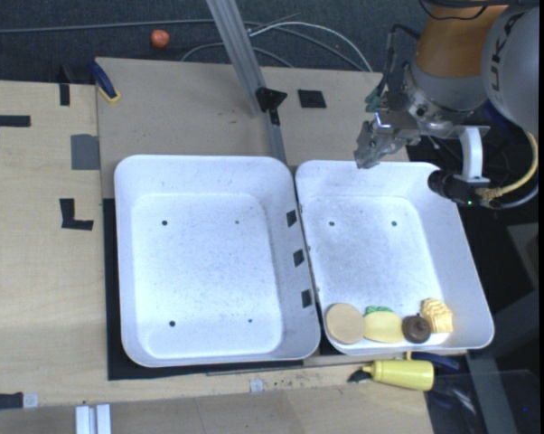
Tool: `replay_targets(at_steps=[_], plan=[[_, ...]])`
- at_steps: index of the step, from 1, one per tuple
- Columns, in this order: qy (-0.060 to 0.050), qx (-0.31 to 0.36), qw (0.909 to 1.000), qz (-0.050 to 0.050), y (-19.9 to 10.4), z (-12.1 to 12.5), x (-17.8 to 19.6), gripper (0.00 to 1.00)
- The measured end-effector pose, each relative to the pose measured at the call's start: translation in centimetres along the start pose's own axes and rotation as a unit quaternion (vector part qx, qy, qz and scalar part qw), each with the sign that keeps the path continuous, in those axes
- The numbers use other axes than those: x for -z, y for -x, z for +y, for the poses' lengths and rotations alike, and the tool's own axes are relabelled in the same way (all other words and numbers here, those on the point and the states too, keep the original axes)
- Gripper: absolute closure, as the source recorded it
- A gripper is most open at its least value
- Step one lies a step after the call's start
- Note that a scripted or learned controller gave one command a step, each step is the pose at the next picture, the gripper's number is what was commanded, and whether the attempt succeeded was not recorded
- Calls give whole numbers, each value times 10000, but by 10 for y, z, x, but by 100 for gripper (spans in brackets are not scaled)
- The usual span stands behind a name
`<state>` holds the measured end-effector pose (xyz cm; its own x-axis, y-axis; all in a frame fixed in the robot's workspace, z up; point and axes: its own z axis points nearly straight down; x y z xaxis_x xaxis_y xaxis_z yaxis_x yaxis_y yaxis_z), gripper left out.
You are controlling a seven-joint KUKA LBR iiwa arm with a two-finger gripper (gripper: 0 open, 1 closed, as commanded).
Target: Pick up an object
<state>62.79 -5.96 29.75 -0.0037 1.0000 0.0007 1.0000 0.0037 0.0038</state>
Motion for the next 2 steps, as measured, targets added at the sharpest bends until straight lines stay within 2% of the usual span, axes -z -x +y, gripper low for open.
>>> replay_targets(at_steps=[1,2], plan=[[-27,-37,10000,-10,68,43,3,100],[-66,-15,10000,2,61,42,-109,100]])
